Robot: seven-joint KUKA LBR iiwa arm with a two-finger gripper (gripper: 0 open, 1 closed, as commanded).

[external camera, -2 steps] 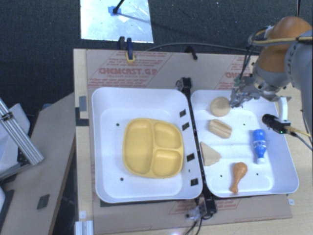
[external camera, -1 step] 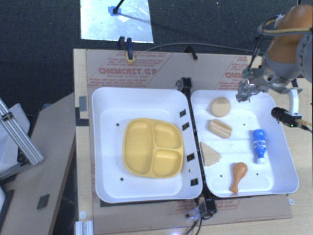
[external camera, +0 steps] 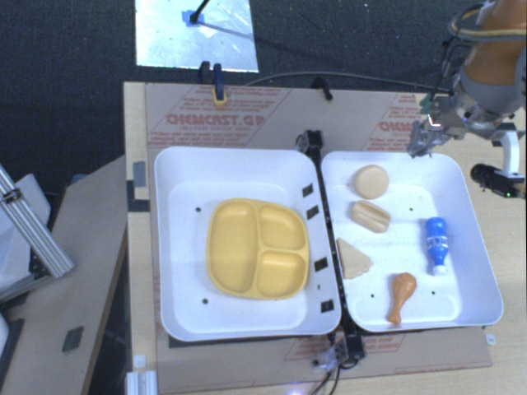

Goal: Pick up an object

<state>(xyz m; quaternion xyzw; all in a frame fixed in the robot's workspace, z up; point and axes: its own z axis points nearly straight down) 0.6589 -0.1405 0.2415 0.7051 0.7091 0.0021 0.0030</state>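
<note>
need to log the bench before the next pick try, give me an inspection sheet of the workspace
surface: two white bins, left bin and right bin, side by side on a board.
job's things: right bin holds a round bun, hot dog, sandwich wedge, drumstick, blue bottle; all apart.
clutter: yellow divided plate in left bin.
grippers: gripper above right bin's far edge, holding nothing seen.
cables: black cable along board's far side.
surroundings: shiny sheet on dark floor.
</note>
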